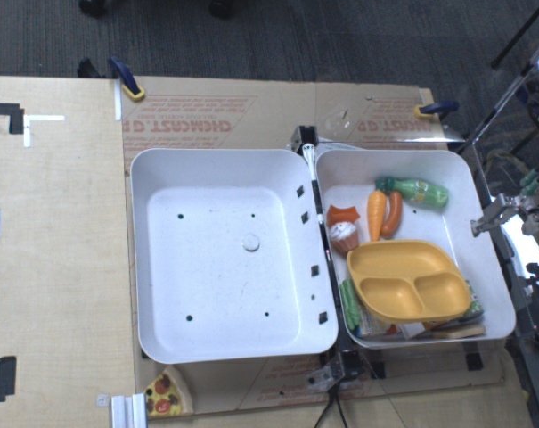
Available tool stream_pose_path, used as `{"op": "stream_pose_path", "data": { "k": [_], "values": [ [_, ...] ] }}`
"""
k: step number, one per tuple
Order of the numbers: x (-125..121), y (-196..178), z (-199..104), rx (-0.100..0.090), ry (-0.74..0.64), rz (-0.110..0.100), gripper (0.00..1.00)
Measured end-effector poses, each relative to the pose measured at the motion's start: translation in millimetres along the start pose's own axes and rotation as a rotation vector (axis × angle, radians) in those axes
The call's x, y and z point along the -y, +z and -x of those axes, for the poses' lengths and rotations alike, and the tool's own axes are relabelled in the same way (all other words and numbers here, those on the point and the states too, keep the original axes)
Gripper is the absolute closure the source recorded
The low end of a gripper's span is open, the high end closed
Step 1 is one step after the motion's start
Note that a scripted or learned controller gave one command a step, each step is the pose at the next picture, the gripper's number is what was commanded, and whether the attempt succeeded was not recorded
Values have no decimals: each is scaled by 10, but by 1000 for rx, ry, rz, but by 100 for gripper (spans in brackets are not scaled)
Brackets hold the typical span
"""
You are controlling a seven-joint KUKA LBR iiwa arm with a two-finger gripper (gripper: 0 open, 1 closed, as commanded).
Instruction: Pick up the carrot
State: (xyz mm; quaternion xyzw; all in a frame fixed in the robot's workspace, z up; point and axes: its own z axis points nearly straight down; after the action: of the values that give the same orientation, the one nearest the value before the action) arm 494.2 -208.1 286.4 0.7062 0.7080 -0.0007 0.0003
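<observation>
Pizza slice toy [165,396] at bench front edge. Carrot [376,215] upright in right bin [483,239], touching sausage [393,214], just above yellow tray [408,281]. Gripper open/closed: can't tell.

Carrot [376,215] lies in right bin [487,248], behind tray [403,283].

One camera is fixed high above the desk [55,239] and looks down at a slant. It is far enough to take in both white bins [220,248] and some dark floor [278,25] behind.
</observation>
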Motion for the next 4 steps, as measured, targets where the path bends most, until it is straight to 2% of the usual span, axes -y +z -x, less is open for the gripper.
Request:
{"op": "stream_pose_path", "data": {
  "k": [1,2,3,4],
  "values": [
    [82,1210,-625,-1,59,-1,0],
    [-660,1891,-931,-2,153,11,0],
    [-1269,1939,-992,0,502,0,0],
    [-1282,1836,-1019,-2,496,0,100]
  ]
}}
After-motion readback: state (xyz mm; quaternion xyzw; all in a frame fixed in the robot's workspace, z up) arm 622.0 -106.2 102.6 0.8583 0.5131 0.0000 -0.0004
